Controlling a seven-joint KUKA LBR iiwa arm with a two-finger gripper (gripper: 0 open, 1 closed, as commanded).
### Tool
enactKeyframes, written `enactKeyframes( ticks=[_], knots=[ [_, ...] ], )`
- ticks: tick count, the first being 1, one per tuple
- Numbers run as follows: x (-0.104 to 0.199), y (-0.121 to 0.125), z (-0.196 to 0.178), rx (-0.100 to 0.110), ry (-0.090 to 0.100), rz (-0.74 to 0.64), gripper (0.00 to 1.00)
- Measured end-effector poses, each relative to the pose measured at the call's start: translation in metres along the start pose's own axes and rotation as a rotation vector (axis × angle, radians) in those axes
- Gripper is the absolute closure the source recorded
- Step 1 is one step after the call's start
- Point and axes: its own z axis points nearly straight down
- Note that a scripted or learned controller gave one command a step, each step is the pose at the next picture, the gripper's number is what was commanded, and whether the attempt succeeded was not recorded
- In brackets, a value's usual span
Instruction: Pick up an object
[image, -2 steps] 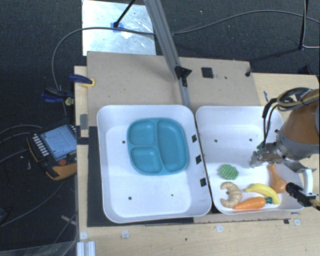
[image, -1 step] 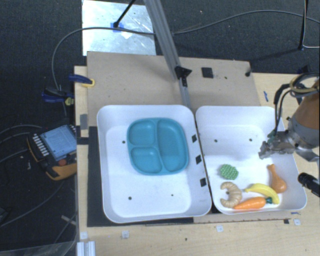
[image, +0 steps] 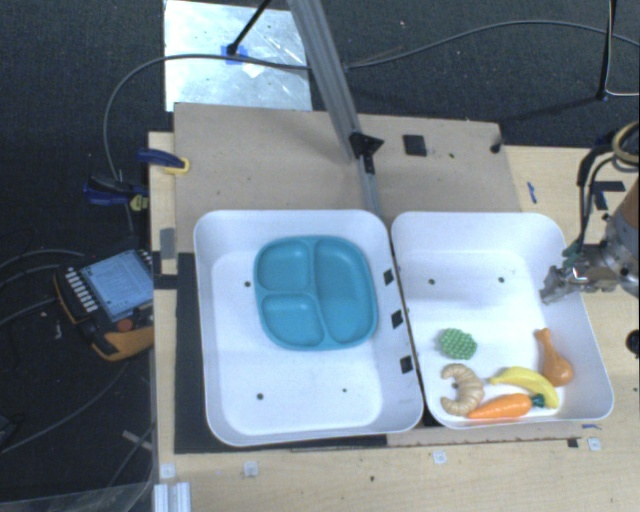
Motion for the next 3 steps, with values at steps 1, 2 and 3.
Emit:
enactKeyframes(
  ticks=[1, 2, 3],
  knots=[
    [0.0, 0.001, -0.011, 0.003, 0.002, -0.001, 1.0],
    [0.058, 0.007, -0.016, 0.004, 0.004, -0.007, 1.0],
    [0.108, 0.013, -0.01, 0.004, 0.003, -0.006, 1.0]
  ],
)
